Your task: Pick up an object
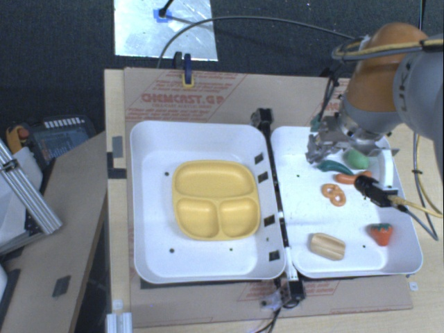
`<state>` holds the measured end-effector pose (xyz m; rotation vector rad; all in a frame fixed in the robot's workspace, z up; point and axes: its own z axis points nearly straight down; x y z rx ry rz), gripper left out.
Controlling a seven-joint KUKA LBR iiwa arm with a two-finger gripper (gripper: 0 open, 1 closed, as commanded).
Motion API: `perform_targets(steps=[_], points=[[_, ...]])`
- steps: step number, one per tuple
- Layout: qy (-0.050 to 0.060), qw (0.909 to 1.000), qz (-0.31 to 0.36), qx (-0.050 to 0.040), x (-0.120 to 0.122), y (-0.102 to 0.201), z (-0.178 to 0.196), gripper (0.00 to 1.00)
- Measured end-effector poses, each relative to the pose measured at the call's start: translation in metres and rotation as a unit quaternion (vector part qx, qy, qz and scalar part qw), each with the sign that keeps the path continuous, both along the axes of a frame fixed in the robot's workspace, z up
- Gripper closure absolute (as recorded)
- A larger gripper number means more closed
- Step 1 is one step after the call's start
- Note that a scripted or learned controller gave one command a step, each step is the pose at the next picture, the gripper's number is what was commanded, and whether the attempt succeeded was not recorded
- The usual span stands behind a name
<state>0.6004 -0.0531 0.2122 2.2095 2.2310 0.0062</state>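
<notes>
My gripper (320, 152) hangs low over the back of the right bin (303, 254), its grey fingers pointing down near a teal and green toy (349, 161). An orange pretzel-shaped ring (334, 194) lies just in front of it. A tan bread-like block (327, 246) rests near the bin's front. A red strawberry-like toy (380, 234) sits at the front right. An orange carrot-like piece (346, 179) lies beside the ring. Nothing shows between the fingers.
The left bin (149, 186) holds a yellow divided plate (214, 199). A black divider (272, 186) runs between the bins. Cables (416, 210) trail over the right bin's right side. The arm's orange band (388, 47) looms above the back right.
</notes>
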Motion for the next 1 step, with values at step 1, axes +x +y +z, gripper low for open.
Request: perform_targets(steps=[1], points=[[0.0,1.0,0.0,0.0005,0.0105,0.0548,0.0144,1.0]])
